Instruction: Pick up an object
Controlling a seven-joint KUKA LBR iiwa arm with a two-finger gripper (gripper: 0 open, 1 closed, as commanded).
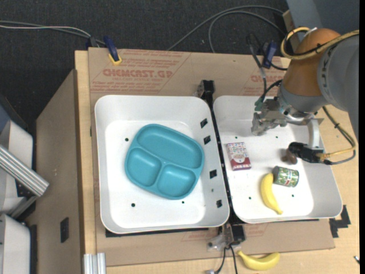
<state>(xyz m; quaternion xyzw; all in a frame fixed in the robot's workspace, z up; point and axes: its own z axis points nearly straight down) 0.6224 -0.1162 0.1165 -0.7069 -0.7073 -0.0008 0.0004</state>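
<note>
Gripper (263,123) hangs over the right bin's (325,207) far edge, nothing seen in it — whether it is wide or narrow cannot be told. That bin holds a small red packet (238,155) near its left wall, a banana (270,194) and a green can (285,177) touching near its front edge. Left bin (108,170) carries a blue divided plate (164,161). Another banana (260,260) lies partly hidden below the bench's front edge.

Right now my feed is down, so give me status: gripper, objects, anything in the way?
Gripper low over right bin's upper area, nothing seen between fingers. Small box, can, banana lying loose below it. No obstruction around them.
</note>
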